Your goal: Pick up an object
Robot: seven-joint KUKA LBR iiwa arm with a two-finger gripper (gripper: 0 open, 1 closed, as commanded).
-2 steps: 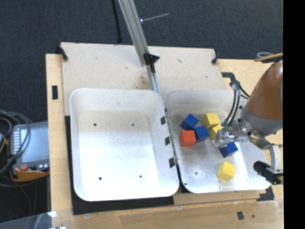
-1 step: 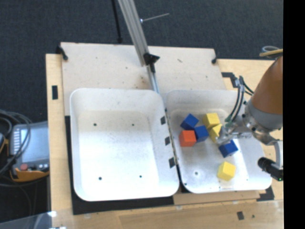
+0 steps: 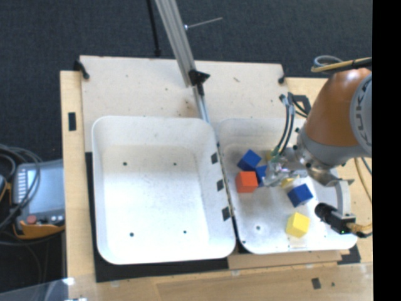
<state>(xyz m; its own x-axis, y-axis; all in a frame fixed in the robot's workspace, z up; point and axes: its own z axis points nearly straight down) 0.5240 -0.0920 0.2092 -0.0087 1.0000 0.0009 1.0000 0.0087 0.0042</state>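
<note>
Orange cube (image 3: 247, 181) just beside pincer (image 3: 273, 175)

Wooden bench (image 3: 72, 168) on dark grey carpet (image 3: 37, 24)

The tabletop (image 3: 150, 83) is a pale, speckled board with a light wooden border, set over dark carpet. Two shallow white plastic bins rest directly on it, side by side and touching along their inner edges. The left bin (image 3: 100, 187) is the larger in view; the right bin (image 3: 233, 130) lies partly under the arm. A slanted grey aluminium rail (image 3: 177, 39) meets the tabletop just behind the junction of the two bins. Small black clips mark the rear corners.
</note>
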